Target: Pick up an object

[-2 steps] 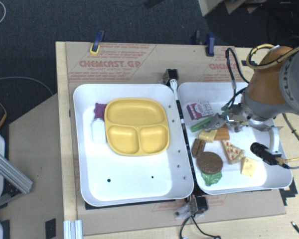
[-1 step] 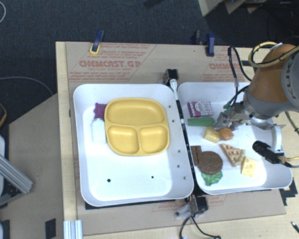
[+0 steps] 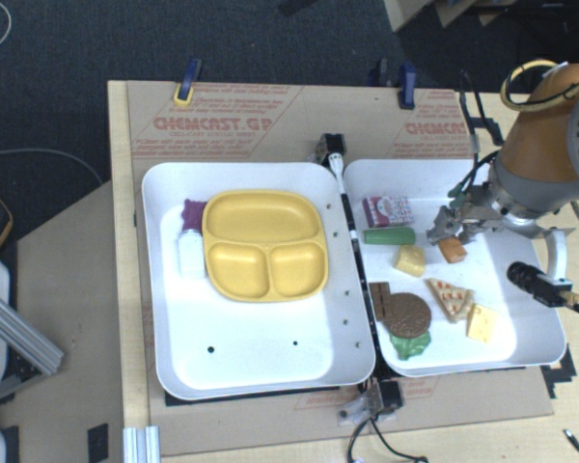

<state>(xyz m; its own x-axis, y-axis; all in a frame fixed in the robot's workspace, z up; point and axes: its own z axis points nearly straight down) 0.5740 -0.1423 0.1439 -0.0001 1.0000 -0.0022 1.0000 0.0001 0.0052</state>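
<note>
Bench (image 3: 125, 258): tan board top printed with red lettering, bearing 2 shallow white bins side by side, clamped at the far edge by a yellow clip (image 3: 183, 93) and a blue clip (image 3: 406, 85).

Left bin (image 3: 261, 355): holds 1 yellow divided plate (image 3: 265, 243) with 3 compartments, 1 large at the far side and 2 smaller at the near side. At the plate's left edge lie 1 purple item (image 3: 192, 214), partly under the rim, and 1 white bottle-like item (image 3: 189, 255) just below it.

Right bin (image 3: 536, 331): holds toy food. Far left, 1 small printed carton (image 3: 387, 208), maroon and white. Touching its near side, 1 green block (image 3: 388, 235) lying flat. Near that, 1 pale yellow cheese chunk (image 3: 410, 259). At the near left, 1 round brown burger patty (image 3: 406, 313) on a green lettuce piece (image 3: 410, 344), with a dark brown bar (image 3: 378, 300) beside it. To the right, 1 pizza slice (image 3: 450, 299) and 1 yellow cheese wedge (image 3: 481, 323), close together.

Gripper (image 3: 450, 233): low over the far middle of the right bin, below the arm's orange band (image 3: 545, 123). Directly at its tips sits 1 small orange-brown food piece (image 3: 452, 250). Whether the tips are clenched on this piece or merely above it cannot be told.
</note>
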